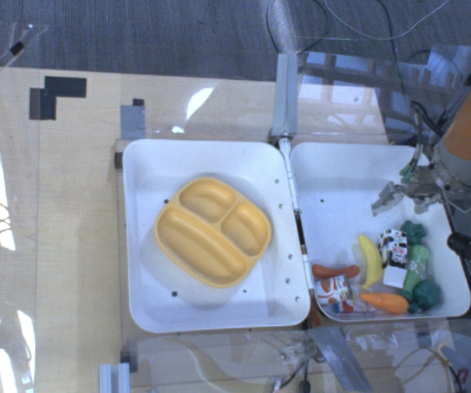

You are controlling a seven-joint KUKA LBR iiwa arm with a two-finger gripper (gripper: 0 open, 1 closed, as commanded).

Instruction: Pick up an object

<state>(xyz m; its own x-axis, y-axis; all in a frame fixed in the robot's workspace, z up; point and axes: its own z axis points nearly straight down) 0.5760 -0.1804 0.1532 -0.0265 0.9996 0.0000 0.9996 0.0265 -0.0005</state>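
Toys crowd right bin's near corner, far half bare — fingers spread, holding nothing, above it.

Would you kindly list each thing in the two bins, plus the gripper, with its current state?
Yellow three-compartment plastic plate: flat in left bin, nothing on it.
Yellow toy banana: lying in right bin.
Red toy sausage: lying beside the banana.
Orange toy carrot: lying near the front wall.
Green toy vegetables: piled at the right.
Gripper: above the right bin, holding nothing.
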